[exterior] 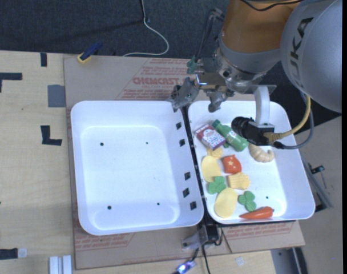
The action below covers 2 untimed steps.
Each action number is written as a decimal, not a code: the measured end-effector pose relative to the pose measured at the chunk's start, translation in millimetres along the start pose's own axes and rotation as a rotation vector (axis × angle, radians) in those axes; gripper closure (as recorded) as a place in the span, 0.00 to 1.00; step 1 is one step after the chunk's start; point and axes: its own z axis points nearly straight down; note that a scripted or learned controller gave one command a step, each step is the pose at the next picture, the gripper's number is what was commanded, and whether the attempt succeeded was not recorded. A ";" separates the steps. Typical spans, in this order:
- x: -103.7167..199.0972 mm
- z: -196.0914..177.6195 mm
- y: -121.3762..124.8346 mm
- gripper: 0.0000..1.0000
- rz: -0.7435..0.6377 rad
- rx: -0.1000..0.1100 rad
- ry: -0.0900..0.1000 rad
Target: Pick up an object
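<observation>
My gripper (pixel 199 99) hangs over the far left corner of the right bin (pixel 292 181), above the divider between the two bins. Its two dark fingers (pixel 182 96) are spread apart, open, with nothing between them. Just below it lie a red packet (pixel 208 135) and a green bottle (pixel 230 137). Further down are a yellow piece (pixel 210 167), a red tomato piece (pixel 231 164), a ridged yellow piece (pixel 238 181), green leafy pieces (pixel 217 184), a pale yellow lemon shape (pixel 225 203) and a red chili (pixel 256 213). A tan piece (pixel 262 153) lies to the right.
The left bin (pixel 128 176) is a plain white tray on a cardboard sheet (pixel 133 79). The grey and orange arm (pixel 265 21) fills the upper right, with a black cylinder and cable (pixel 250 130) hanging over the right bin. A white cable (pixel 153 30) lies at the back.
</observation>
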 end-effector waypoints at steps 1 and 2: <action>31.8 -80.0 -52.9 1.00 0.002 0.009 -0.001; 129.0 -155.6 -71.0 1.00 -0.005 0.009 0.001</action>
